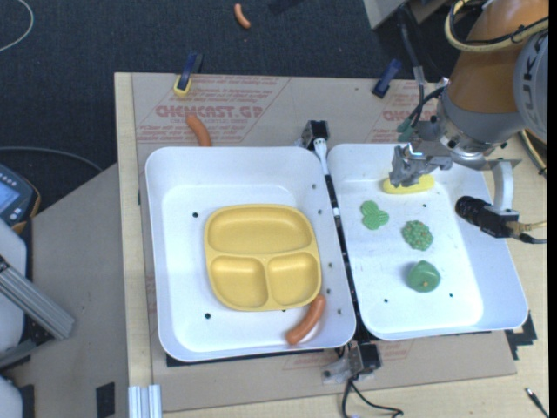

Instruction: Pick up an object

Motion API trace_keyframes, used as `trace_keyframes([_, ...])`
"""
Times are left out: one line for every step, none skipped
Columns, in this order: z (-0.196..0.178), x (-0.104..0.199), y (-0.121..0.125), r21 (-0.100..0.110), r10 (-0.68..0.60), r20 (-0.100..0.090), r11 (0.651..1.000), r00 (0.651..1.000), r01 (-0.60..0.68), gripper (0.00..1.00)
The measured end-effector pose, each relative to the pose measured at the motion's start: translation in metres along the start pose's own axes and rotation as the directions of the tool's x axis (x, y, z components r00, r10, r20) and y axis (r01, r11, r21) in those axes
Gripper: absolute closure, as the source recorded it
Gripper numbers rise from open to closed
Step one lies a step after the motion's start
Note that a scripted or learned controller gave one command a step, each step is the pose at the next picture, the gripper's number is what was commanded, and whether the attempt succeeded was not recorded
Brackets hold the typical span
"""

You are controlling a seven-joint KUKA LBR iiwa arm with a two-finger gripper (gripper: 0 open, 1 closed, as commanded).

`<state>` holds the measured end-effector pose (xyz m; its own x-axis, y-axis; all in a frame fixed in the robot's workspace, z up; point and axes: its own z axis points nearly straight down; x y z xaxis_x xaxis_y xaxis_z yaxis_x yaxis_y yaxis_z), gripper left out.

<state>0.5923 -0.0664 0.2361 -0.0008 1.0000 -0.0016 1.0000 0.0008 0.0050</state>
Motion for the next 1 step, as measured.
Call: trace_keyframes([0.0150, -0.0020, -0.0099, 0.009, 0.002, -0.002, 1.000, 1.000, -0.002, 1.00])
